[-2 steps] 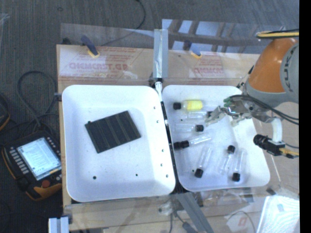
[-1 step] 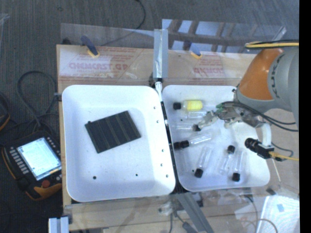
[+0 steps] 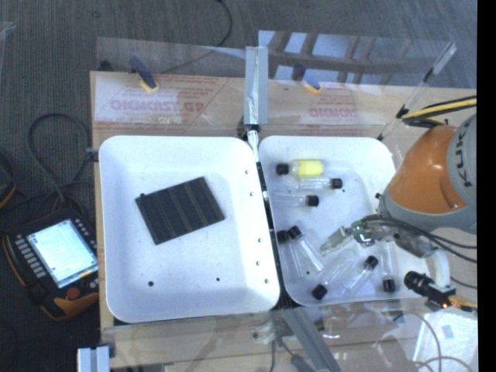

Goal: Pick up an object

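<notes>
Orange band: you can read "KU" in black on the arm (image 3: pixel 434 180); the rest is cut off at the right.
Hand (image 3: pixel 345 239): low over the right bin (image 3: pixel 384 155), among clear vials (image 3: pixel 341 273) with black caps.
Grip: you cannot tell how far open.
Yellow-capped vial (image 3: pixel 308 167): far end, apart.
Left bin (image 3: pixel 116 208): black ribbed panel (image 3: pixel 180 209).

dark grey ribbed floor (image 3: pixel 93 6) around the bench, a thin cable (image 3: pixel 221 10) trailing across it at top. tan bench board (image 3: pixel 194 103) with faded red print, clear plastic panels upright along its far edge. a handheld control pendant (image 3: pixel 54 258) with a lit screen lies on the floor at left, black cables (image 3: pixel 43 142) looping above it. bright even light, soft glare on plastic.
</notes>
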{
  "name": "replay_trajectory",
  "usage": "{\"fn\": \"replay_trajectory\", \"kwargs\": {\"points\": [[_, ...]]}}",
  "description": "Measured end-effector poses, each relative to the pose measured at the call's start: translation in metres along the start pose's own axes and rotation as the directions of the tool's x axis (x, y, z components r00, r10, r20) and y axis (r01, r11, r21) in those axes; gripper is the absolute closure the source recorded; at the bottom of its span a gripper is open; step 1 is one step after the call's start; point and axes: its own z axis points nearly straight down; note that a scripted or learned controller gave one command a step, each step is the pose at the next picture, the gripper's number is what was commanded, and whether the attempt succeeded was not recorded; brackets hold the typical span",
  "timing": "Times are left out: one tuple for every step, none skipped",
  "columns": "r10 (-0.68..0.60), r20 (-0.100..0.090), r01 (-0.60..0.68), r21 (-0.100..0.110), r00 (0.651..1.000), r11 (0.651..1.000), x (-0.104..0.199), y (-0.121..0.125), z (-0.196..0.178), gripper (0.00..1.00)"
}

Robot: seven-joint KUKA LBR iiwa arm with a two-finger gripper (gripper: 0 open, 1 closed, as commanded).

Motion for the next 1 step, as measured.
{"fn": "replay_trajectory", "kwargs": {"points": [[0.122, 0.005, -0.122, -0.003, 0.993, 0.993, -0.0436, 0.0896, -0.2012, 0.0]]}}
